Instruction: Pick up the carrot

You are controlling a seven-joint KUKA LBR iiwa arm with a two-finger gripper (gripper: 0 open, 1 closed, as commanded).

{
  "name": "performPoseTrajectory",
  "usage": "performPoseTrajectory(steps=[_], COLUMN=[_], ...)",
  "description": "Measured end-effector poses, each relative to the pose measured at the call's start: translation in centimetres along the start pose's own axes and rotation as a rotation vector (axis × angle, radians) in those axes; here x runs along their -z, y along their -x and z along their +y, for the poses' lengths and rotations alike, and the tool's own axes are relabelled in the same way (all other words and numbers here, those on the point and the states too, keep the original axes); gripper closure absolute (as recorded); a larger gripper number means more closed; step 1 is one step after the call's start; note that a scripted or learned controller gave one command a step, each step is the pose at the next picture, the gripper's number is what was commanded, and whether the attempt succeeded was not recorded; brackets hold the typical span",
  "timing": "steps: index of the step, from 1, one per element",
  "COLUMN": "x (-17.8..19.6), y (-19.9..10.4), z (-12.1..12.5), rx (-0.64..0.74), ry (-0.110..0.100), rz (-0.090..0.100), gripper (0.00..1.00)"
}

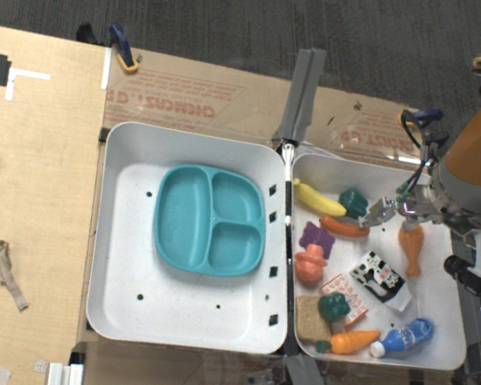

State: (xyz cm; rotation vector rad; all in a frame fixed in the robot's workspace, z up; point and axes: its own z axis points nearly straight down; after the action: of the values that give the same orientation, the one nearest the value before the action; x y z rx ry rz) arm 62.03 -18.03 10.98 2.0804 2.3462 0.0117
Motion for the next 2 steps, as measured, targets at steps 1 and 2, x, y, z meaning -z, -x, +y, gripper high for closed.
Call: performPoseTrajectory(steps=[1, 2], x=[8.1, 8.1], y=[-15.9, -11.0], z=[4.3, -1.6], rx=[-0.19, -0.262], ry=[-0.011, -0.013], rz=[-0.003, -0.003], gripper=[0.0, 0.0])
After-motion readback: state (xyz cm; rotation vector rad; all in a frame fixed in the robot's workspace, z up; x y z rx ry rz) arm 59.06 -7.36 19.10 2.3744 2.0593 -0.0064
